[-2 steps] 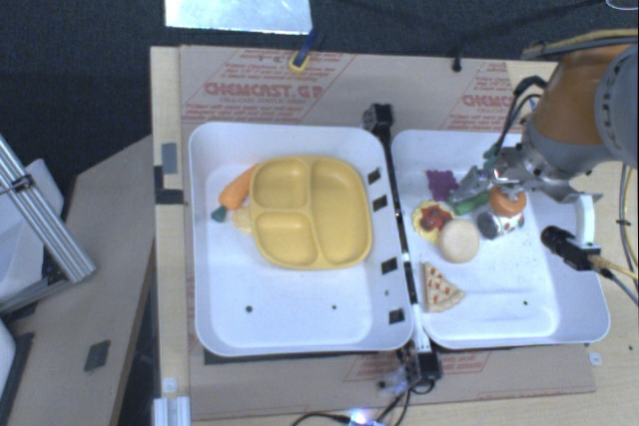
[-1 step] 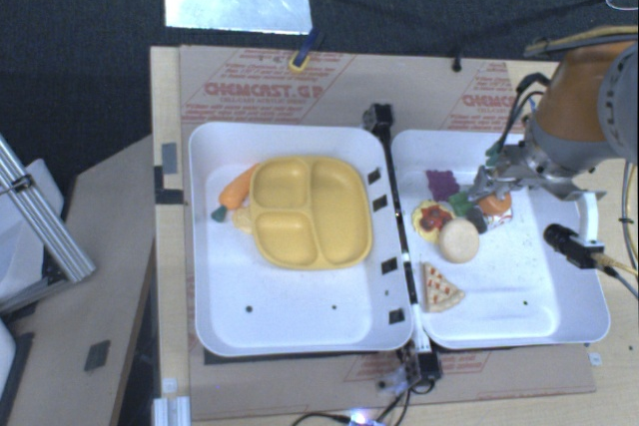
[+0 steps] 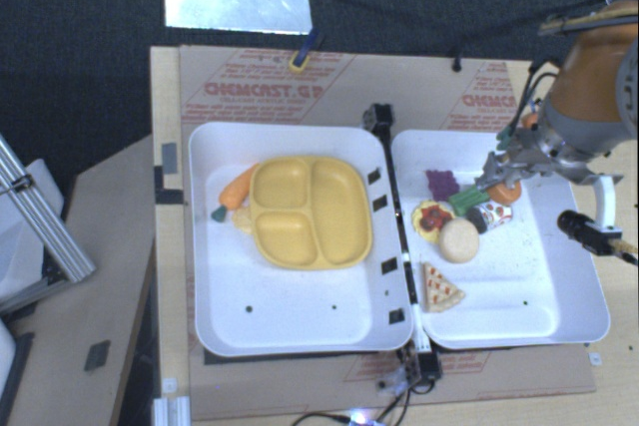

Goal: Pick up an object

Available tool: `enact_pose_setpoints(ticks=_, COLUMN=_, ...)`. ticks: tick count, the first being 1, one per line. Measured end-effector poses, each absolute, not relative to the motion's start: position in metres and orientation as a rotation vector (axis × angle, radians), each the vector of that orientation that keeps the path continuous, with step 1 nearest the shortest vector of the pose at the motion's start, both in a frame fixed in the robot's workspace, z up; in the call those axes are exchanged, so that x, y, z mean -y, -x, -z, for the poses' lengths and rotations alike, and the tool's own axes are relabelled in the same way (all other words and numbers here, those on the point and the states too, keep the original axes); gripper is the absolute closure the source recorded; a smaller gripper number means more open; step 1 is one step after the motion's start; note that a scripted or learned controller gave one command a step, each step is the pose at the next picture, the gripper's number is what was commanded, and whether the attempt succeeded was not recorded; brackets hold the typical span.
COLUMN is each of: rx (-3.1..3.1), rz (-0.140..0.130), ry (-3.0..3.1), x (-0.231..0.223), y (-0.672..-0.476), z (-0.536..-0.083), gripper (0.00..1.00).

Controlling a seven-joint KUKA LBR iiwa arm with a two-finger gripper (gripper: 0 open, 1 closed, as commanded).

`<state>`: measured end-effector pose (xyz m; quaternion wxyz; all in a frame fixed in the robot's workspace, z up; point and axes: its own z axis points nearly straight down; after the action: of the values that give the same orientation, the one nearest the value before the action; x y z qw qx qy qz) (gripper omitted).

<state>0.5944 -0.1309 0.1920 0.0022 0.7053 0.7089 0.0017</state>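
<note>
My gripper (image 3: pixel 496 177) hangs low over the upper middle of the right bin (image 3: pixel 529 299), coming in from the right. Just below it lie a small orange piece (image 3: pixel 507 194), a green toy (image 3: pixel 465 202) and a red-and-white can (image 3: pixel 495 214), packed close together. To the left sits a purple grape bunch (image 3: pixel 441 183). A yellow-and-red toy (image 3: pixel 431 217) and a round beige bun (image 3: pixel 459 240) lie below the green toy. A pizza slice (image 3: pixel 439 287) rests near the bin's left front corner.
The left bin (image 3: pixel 290 309) holds a yellow divided plate (image 3: pixel 305 213) with a carrot (image 3: pixel 236 188) against its left side. A black divider (image 3: pixel 391 205) runs between the bins. A black rod on a white bracket (image 3: pixel 587 229) sticks out from the arm over the right bin's right side.
</note>
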Motion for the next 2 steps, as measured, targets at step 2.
enact_pose_setpoints(ticks=2, rx=-2.231, rz=-0.005, ry=-2.211, x=0.084, y=-0.58, z=-0.236, gripper=1.0)
